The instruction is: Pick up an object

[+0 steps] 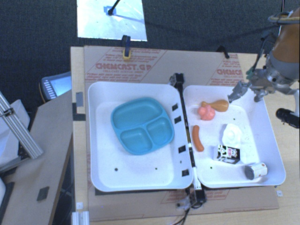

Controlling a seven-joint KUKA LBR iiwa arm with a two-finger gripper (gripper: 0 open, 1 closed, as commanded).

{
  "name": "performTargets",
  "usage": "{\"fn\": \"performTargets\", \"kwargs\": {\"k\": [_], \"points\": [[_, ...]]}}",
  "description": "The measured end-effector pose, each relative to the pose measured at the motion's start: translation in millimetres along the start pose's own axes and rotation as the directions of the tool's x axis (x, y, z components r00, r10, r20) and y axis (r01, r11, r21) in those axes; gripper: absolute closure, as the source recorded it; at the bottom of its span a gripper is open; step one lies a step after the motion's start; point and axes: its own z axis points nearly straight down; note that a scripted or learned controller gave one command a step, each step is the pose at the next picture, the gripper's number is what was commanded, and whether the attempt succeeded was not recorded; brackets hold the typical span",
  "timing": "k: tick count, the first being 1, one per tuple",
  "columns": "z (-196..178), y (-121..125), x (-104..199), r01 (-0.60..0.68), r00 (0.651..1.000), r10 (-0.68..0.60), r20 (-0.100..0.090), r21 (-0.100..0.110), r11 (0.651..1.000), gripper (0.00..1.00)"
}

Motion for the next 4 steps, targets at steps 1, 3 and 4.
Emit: {"fn": "performTargets", "kwargs": {"k": [1, 3, 4], "points": [[-8, 2, 0, 0.002, 1.0, -0.002, 0.002, -0.012, 1.0, 0.0], [114, -3, 6, 0.001, 1.0, -0.001, 0.001, -0.009, 1.0, 0.0], [159, -2, 6, 0.0, 1.0, 0.0, 0.001, -0.009, 1.0, 0.0]]}}
